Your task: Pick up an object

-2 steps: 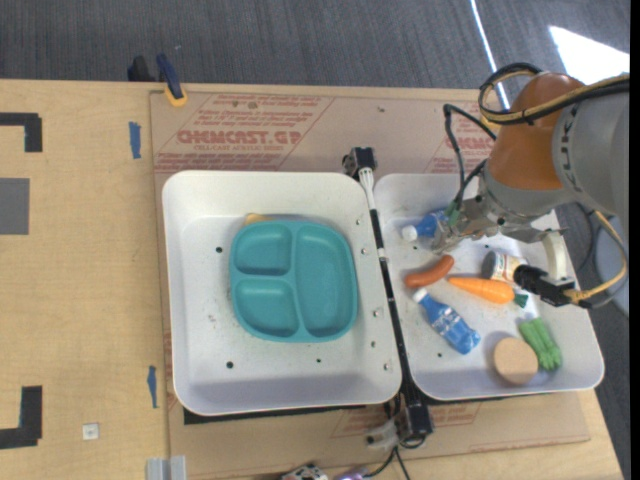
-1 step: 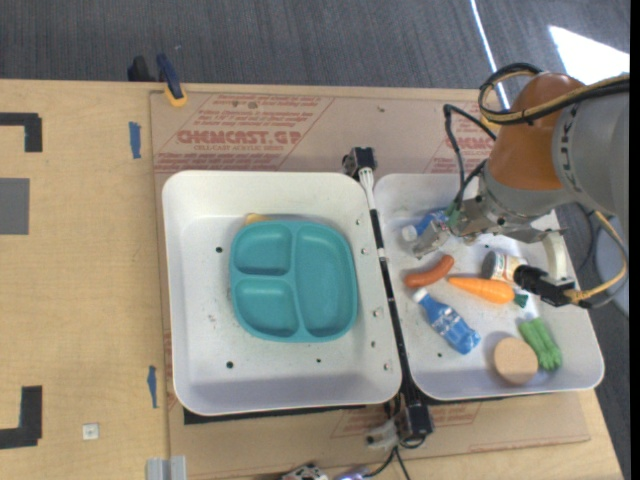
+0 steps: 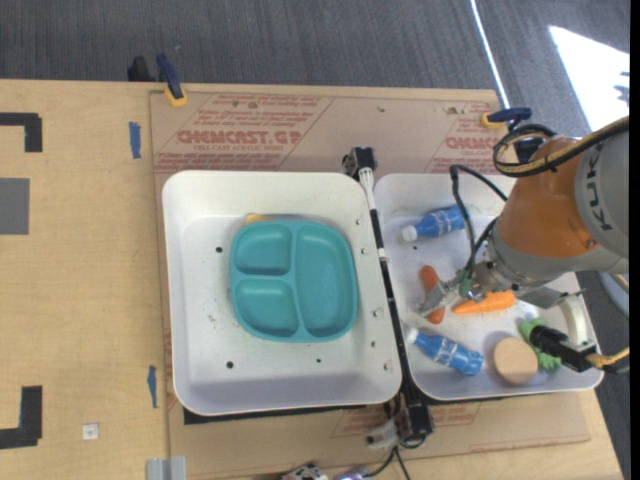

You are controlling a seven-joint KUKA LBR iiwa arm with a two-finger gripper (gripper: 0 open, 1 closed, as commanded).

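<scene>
- Tool (image 3: 452,293) is down low inside the right bin (image 3: 420,196), among the loose things near the bin's middle. Whether it is spread, pressed together or pinching something cannot be told from this view, because the wrist and its fittings crowd the tip.
- Nothing can be seen lifted clear of the bin floor, so I judge the pick not yet done. At best it is at the grasping step, and the closing, or its proof, and the raise are left.
- Candidates for the task's thing all lie in the right bin. An orange carrot (image 3: 487,305) lies crosswise, just beside the tool on its right and possibly touching it. A small red-orange piece (image 3: 429,277) lies just to the tool's left.
- Further off are a blue bottle (image 3: 437,224) towards the bin's far side and a second blue bottle (image 3: 448,352) towards the near side. A round tan disc (image 3: 516,361) sits at the near right, with a green thing (image 3: 528,330) close above it, partly hidden.
- By position the carrot or the red-orange piece looks the likeliest target, but that is a guess.
- The left bin (image 3: 182,268) holds a teal divided plate (image 3: 295,278), well apart from the tool.
- The arm (image 3: 545,213) reaches in from the right over the right bin's far right corner. Its orange band sits above the wrist and the wrist is bent downward, so the tool points steeply into the bin and leans slightly towards the divider between the bins.
- Both bins rest on the tabletop (image 3: 80,298), which is bare wood on the left.
</scene>
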